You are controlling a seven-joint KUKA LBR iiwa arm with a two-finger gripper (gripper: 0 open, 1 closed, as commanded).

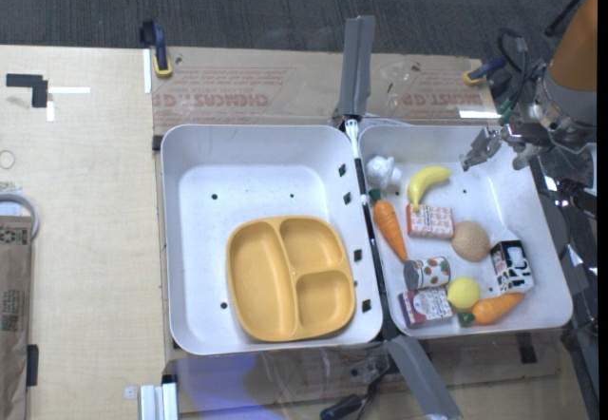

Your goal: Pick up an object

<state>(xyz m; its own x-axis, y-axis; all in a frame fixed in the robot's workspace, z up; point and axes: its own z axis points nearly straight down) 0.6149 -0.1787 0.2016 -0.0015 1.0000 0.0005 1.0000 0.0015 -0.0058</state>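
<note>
Bench: I saw two white bins (180, 219); yellow divided plate (290, 276) lower centre.
Clutter: banana (427, 183), carrot (389, 228) pointing lower right, cans.
Gripper (501, 150): upper right, state I couldn't tell.

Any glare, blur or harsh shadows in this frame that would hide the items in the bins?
Camera view: lighting is even and soft; the yellow divided plastic plate and the yellow banana read clearly. Mild glare on the clear plastic sheet behind the bins. The grey tool is small and slightly blurred at the right bin's far corner.
</note>
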